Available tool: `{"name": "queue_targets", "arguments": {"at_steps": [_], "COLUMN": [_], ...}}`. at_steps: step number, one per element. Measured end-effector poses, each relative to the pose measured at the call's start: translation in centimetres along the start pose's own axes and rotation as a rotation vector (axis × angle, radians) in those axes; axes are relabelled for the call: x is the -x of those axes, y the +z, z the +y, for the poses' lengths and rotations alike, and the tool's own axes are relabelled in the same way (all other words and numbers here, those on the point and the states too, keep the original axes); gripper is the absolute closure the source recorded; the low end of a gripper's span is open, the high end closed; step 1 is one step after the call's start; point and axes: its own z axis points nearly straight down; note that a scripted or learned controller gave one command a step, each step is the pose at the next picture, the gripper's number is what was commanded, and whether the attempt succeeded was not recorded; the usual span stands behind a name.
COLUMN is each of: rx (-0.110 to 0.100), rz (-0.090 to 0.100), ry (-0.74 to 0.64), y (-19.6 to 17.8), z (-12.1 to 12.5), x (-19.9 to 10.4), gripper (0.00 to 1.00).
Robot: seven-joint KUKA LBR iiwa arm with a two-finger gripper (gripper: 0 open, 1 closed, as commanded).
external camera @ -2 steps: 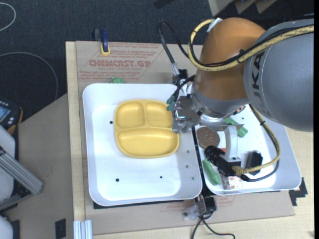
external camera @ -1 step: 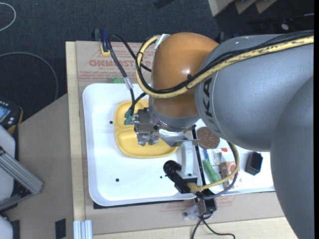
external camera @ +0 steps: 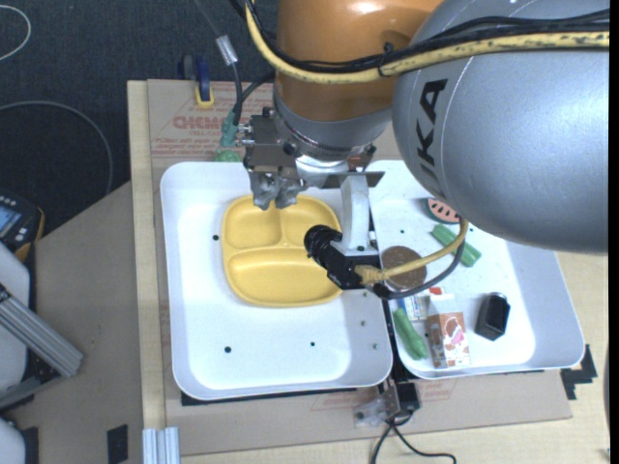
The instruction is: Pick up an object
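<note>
Yellow divided plate in left bin, glossy, three compartments. Tool over plate's far rim; tool state: cannot tell. Arm hides plate's right edge.

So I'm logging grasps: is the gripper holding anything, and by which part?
Cannot be told. The gripper sits at the far rim of the yellow tray in the left bin, but nothing shows a hold.

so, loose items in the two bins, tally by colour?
Yellow: 1, divided plate in left bin
Green: 2, pieces
Black: 1, block
Brown: 1, disc
Red and white: 1, packet
Total visible: 6; arm hides part of right bin.
</note>
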Motion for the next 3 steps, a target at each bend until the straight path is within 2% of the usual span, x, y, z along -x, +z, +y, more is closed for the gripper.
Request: {"name": "queue_targets", "arguments": {"at_steps": [1,2,3], "rx": [-0.023,-0.023,0.001], "rz": [-0.008,-0.008,-0.001], "ry": [0.012,0.013,-0.001], "y": [5.0,11.9,-1.0], "z": [-4.2,-4.2,-3.8], "x": [7.2,14.3,9.5], "gripper": [1.00,1.00,1.00]}}
